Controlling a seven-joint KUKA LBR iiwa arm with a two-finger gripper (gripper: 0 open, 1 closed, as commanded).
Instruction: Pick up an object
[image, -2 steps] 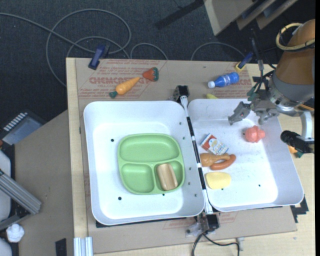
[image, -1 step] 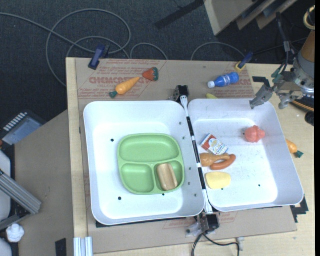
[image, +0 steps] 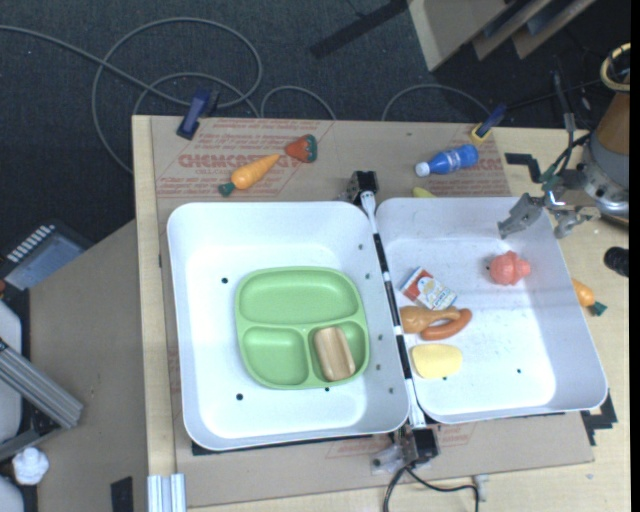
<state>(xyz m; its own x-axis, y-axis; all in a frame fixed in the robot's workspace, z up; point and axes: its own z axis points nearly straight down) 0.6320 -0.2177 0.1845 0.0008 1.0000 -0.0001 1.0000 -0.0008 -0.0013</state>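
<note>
Yellow block (image: 437, 360) beside hotdog (image: 435, 321); claw (image: 537, 214) above pink toy (image: 509, 268).

one fixed camera looks down at a slant from above the bench (image: 150, 300), far enough to take in both white bins (image: 200, 250) and the bench's far edge.

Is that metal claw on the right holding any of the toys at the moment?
No. The tool hangs at the right bin's upper right with nothing between its fingers; the pink toy lies apart, below it.
</note>
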